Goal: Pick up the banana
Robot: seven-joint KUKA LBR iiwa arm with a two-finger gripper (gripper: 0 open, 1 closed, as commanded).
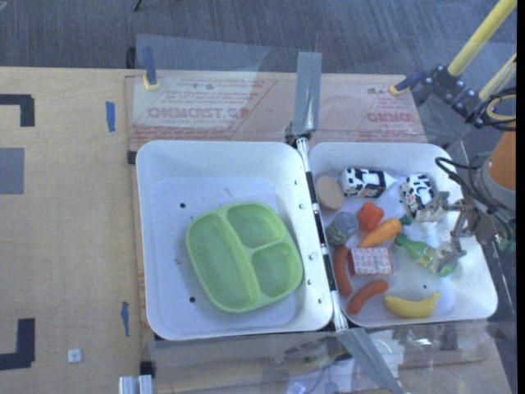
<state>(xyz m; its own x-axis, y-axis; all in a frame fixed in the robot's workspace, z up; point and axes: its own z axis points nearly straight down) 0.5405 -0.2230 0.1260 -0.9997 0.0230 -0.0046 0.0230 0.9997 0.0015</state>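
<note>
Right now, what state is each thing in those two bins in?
banana: lying flat near the right bin's front edge, untouched
green plate: flat in the left bin, nothing in its compartments
carrot: lying tilted among the toys
claw: low over the right bin's right side, away from the banana

Bench (66, 220): 2 white bins side by side, left bin (164, 171), right bin (480, 298).

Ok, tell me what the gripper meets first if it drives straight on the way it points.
Likely the small green plastic bottle lying in the right white bin, just beside the gripper; depth is unclear. The yellow banana lies off that line.
</note>
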